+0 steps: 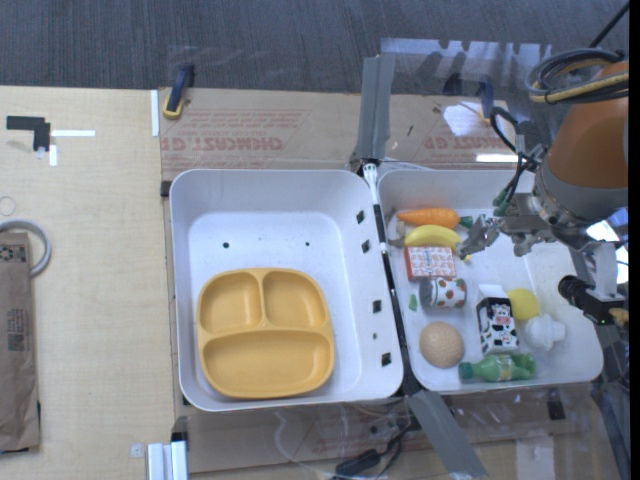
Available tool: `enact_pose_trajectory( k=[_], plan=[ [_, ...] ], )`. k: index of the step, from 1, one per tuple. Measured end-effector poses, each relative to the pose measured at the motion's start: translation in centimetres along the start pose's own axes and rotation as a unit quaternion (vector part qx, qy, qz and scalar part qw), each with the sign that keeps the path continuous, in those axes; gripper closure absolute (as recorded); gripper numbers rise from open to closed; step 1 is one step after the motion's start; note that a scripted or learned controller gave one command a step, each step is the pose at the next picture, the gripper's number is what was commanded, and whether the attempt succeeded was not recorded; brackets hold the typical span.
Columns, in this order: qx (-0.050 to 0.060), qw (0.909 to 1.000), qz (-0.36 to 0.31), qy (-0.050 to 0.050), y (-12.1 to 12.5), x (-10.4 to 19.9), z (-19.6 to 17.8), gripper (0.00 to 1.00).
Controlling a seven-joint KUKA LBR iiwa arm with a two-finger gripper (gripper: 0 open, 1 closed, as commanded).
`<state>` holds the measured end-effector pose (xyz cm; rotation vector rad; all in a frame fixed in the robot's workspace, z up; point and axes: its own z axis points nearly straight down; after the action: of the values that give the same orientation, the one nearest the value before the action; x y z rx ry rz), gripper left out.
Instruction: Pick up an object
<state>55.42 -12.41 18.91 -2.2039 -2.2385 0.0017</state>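
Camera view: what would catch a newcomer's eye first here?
The yellow three-compartment plastic plate lies alone in the left white bin. The right white bin is crowded with small toy foods, among them an orange carrot and a yellow banana. The grey arm's gripper hangs just right of the banana.

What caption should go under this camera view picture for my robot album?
A grey-and-orange robot arm reaches over a bin of toy food, beside a bin holding a yellow divided plate.
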Motion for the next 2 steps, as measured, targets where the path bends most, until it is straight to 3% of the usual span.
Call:
enact_pose_trajectory(
  k=[1,2],
  plan=[
    [0.001,1.0,-0.01,0.0,-7.8,-1.8,2.6,0.0],
    [0.001,1.0,0.003,0.0,-6.7,-4.3,9.8,0.0]
  ],
)
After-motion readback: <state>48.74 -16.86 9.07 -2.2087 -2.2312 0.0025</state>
